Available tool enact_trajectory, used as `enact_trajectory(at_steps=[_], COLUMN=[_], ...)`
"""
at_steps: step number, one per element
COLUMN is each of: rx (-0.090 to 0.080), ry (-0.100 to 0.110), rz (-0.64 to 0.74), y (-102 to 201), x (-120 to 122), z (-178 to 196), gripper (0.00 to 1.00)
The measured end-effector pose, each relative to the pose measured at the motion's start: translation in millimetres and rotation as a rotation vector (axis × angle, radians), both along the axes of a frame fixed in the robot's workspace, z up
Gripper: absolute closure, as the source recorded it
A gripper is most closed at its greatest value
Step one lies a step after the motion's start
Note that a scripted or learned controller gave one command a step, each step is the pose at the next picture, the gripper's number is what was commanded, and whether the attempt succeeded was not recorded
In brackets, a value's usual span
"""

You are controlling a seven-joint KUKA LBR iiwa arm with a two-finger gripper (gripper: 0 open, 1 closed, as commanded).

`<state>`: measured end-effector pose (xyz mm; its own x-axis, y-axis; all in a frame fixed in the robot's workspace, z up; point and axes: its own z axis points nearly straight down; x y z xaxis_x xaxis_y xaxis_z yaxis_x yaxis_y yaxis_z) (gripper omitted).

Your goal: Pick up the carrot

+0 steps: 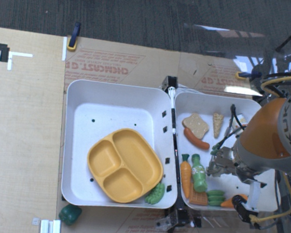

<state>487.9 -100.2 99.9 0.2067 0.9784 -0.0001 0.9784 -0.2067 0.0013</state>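
On the pale wooden worktop [17,140] a dark green plastic pepper [70,213] lies outside the bins, just off the lower corner of the left white bin [79,106], out of reach of any sorting. Inside that bin a yellow three-compartment plastic tray [124,164] sits tilted, with a green bumpy toy vegetable [155,193] wedged between its lower edge and the bin wall.

The right white bin [189,100] holds the clutter. The long orange toy carrot [185,177] lies lengthwise along its left wall, with a green toy bottle [198,175] just beside it, so a grasp from that side looks cramped. Above them lie a red toy sausage [196,139], a tan slice of toy bread [196,125] and a pale wedge [217,124].

The grey arm with its orange band [266,130] leans in from the right, wrist bent down over the bin. Its end effector [217,166] hangs right of the bottle, apart from the carrot; I cannot tell its state.
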Motion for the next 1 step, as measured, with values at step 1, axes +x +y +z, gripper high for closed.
enact_trajectory(at_steps=[1], rx=[-0.001], ry=[-0.002], rz=[-0.003], y=[-0.9], x=[1.8], z=[8.7], gripper=[1.00])
